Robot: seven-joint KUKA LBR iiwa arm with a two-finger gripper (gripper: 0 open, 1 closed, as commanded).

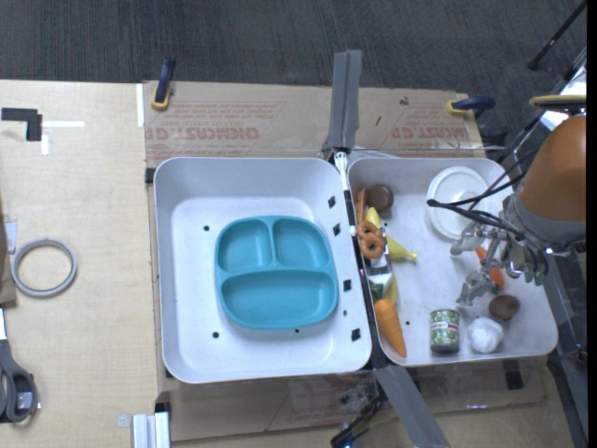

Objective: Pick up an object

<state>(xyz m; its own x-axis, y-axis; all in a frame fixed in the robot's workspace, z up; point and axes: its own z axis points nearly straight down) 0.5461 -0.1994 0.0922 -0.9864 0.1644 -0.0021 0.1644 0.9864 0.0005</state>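
Gripper (478, 271): we cannot tell its finger state; hovers left of brown ball (504, 306).
Can (445, 330): we see it upright, left of brown ball.

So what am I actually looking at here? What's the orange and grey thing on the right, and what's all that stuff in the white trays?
You are looking down from one camera fixed above a workbench. The orange and grey shape at the right is a robot arm reaching in. At its end is its tool, two metal fingers for grasping; it hangs over the right bin. I cannot tell whether it holds anything.

The left bin holds a blue divided plate. The right bin holds small play-food items: a carrot, a banana, a pretzel, a green-labelled can, a white ball-like lump, two brown round pieces and a small white bowl.

Outside the bins, a roll of tape and scissors lie at the left.
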